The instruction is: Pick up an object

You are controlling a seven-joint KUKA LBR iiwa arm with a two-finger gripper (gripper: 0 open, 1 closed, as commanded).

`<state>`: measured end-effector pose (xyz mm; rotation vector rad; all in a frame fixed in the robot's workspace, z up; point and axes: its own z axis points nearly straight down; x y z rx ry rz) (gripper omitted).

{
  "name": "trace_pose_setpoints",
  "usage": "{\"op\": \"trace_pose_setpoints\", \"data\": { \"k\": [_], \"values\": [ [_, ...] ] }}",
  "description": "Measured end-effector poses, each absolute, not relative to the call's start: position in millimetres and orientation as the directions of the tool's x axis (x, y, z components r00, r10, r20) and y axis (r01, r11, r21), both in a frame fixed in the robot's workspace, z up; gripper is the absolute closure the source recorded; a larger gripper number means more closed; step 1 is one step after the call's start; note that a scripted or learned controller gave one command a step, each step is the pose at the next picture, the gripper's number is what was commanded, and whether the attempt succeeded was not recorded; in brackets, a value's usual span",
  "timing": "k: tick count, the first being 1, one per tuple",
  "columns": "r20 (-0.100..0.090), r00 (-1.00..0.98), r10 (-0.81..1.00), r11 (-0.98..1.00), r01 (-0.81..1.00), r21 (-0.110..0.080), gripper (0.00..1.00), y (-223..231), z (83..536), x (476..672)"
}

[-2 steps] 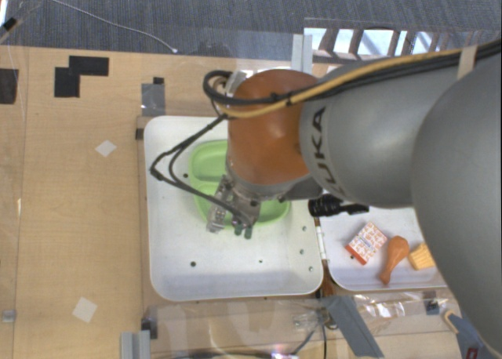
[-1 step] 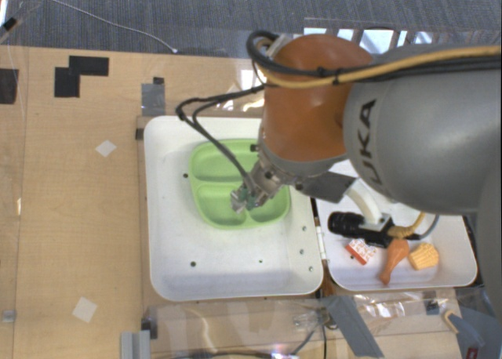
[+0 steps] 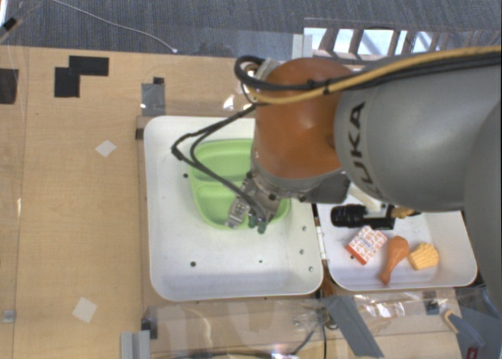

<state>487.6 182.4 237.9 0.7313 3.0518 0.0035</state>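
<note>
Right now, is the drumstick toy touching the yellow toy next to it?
Apart. The camera view shows a thin strip of white bin floor between the drumstick and the yellow toy, which lie side by side in the right-hand bin.

Arm reaches over the left bin [image 3: 235,271], gripper [image 3: 248,215] down on the green dish [image 3: 216,185], while a red-and-white box [image 3: 366,244], drumstick [image 3: 394,258] and yellow piece [image 3: 423,256] sit in the right bin [image 3: 455,228].

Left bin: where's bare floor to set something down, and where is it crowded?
The left bin has bare floor along its near edge, below the green dish, and a strip on its far-left side. The dish and the hand crowd the middle. The right bin is tight: a red-and-white box, drumstick and yellow piece.
</note>
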Motion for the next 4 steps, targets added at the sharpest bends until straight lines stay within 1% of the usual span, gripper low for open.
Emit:
{"op": "trace_pose_setpoints", "data": {
  "k": [1, 2, 3, 4],
  "values": [
    [-0.002, -0.764, 0.645, 0.764, 0.645, 0.004, 1.0, 219.6, 226.6, 487.3],
    [-0.004, -0.963, 0.27, 0.963, 0.27, 0.004, 1.0, 215.9, 217.2, 487.9],
    [-0.001, -0.743, 0.67, 0.743, 0.67, 0.003, 1.0, 235.6, 203.6, 486.9],
    [-0.006, -0.977, 0.215, 0.977, 0.215, 0.005, 1.0, 226.3, 218.7, 488.4]
  ]
}}
